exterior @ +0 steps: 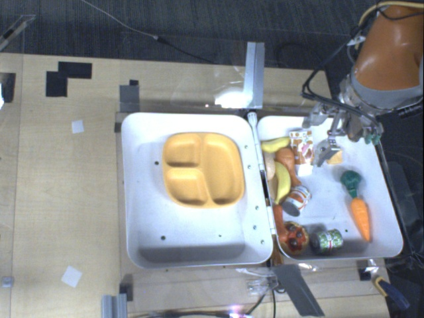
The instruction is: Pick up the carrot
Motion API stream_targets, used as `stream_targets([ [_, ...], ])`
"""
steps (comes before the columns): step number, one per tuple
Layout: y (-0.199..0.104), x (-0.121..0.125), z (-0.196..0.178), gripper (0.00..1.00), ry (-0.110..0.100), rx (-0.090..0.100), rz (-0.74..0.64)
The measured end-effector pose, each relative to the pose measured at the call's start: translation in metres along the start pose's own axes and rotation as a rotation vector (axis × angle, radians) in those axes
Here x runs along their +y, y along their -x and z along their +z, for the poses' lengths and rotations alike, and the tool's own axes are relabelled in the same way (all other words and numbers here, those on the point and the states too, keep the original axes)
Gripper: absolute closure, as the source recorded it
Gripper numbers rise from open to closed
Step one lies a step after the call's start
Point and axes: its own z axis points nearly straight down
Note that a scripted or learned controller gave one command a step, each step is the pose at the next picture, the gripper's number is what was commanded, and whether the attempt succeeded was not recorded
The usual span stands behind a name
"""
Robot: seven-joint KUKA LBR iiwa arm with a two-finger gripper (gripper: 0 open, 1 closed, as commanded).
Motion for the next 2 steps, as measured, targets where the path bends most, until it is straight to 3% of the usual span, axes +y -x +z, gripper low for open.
stream_targets([
  [1, -0.034, -0.054, 0.13, 0.0, 0.0, 0.007, 0.06],
  [2, -0.111, -0.077, 0.146, 0.0, -0.004, -0.016, 0.046],
])
